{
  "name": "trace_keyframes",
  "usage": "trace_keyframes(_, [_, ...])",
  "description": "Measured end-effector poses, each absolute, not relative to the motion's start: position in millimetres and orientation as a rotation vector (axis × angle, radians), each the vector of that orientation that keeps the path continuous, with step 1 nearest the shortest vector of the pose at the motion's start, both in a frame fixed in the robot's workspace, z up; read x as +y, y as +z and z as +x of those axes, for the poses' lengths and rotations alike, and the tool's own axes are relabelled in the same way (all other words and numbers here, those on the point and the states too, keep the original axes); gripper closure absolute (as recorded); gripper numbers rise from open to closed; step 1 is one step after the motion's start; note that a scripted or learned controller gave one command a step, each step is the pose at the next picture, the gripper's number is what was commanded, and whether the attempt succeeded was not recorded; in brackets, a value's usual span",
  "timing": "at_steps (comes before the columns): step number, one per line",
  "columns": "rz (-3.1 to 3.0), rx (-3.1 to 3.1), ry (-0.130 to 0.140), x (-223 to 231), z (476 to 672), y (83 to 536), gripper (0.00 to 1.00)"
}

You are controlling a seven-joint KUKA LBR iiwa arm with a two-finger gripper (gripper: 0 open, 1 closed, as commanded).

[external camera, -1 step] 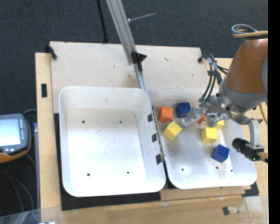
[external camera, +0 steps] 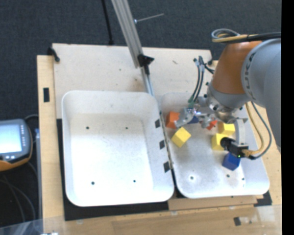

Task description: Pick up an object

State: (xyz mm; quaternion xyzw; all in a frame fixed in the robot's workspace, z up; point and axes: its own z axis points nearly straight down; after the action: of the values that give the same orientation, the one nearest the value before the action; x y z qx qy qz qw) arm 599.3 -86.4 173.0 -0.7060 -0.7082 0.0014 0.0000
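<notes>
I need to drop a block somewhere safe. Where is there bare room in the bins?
The left bin offers bare floor throughout. The right bin's front strip is free; its middle is crowded with blocks around the hand.

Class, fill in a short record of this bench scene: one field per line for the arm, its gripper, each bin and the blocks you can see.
arm: grey with orange band, reaching in over the right bin
gripper: low in right bin, beside the orange block
left bin: white, shallow
right bin: holds the blocks
blocks: orange block, yellow block, blue block, further yellow blocks partly hidden by the arm
</notes>
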Motion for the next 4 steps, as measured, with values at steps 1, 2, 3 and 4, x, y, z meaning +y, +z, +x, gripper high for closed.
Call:
trace_keyframes(1, [-2.220, -2.225, 0.004, -87.4, 638.4, 94.9, 0.00])
trace_keyframes(2, [-2.227, -2.218, 0.004, -122.8, 594.8, 97.2, 0.00])
trace_keyframes(3, [-2.225, -2.221, -0.001, -90.6, 523.6, 98.1, 0.00])
trace_keyframes(4, [-2.230, -2.224, -0.003, -147.3, 582.6, 110.5, 0.00])
